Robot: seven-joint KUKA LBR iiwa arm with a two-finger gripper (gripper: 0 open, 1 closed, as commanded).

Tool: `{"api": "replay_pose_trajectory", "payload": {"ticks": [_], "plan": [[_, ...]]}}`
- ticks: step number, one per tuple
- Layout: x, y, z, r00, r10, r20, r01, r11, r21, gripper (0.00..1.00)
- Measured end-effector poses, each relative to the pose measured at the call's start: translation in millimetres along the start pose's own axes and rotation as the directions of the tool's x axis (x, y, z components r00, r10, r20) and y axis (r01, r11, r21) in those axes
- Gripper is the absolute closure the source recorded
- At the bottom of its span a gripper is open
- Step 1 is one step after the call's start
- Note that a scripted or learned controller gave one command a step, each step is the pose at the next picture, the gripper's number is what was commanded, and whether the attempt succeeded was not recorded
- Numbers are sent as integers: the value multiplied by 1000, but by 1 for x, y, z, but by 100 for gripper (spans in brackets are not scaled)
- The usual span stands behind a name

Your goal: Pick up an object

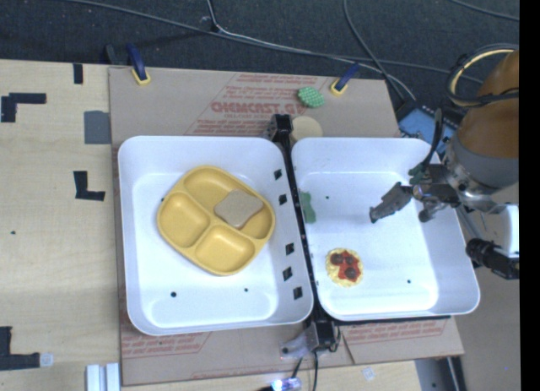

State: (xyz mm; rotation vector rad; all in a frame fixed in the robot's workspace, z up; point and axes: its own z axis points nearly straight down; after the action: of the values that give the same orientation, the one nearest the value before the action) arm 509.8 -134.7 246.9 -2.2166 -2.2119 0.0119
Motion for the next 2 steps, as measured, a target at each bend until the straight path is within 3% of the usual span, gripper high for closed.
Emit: {"api": "replay_pose_trajectory", "payload": {"ticks": [1,2], "plan": [[0,2,-6,1000,-4,2,4,1000,-11,0],[4,1,38,1000,-3,1,3,1000,-7,0]]}}
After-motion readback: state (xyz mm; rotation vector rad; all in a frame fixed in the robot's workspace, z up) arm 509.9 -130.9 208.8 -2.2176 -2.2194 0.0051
